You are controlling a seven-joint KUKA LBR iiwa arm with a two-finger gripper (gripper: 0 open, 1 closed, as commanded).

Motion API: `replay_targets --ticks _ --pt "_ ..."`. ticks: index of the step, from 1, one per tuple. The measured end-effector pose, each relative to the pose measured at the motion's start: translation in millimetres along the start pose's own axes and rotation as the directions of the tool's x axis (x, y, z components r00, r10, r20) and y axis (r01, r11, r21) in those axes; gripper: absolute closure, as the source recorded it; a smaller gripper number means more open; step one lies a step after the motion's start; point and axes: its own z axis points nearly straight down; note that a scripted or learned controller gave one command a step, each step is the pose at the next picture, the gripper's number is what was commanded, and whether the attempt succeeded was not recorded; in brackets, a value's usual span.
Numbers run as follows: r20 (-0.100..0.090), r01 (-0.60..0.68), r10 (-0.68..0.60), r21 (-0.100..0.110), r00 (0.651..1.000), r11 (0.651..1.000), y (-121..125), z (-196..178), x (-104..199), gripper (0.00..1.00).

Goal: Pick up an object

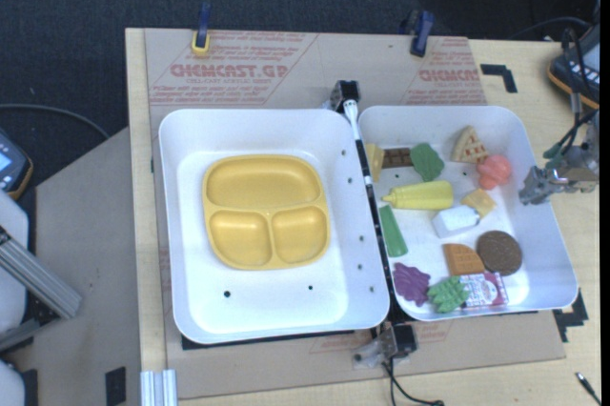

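Observation:
The right bin (534,137) holds several toy foods: a yellow corn cob (419,195), a green pepper (426,161), a brown chocolate bar (396,156), a waffle wedge (467,147), a pink peach (494,172), a white block (456,221), a round brown cookie (498,252), a toast slice (462,258), a green bean pod (393,231), purple grapes (411,281), broccoli (446,294) and a pink packet (484,290). My gripper (534,187) hovers at the bin's right rim, just right of the peach and apart from it.
The left bin (181,233) carries a yellow divided plate (267,211). A black hinge strip (360,166) runs between the bins. Blue clamps (420,32) hold the cardboard at the back. The arm's orange band (572,75) sits at the right edge.

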Motion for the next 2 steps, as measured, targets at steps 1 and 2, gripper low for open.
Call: replay_targets --ticks 1,2 --pt "0.0 0.001 -0.001 0.001 1.0 1.0 1 -32 -1 1.0" --pt "-0.007 0.004 -0.004 0.009 1.0 1.0 -2 -23 50 1.0"
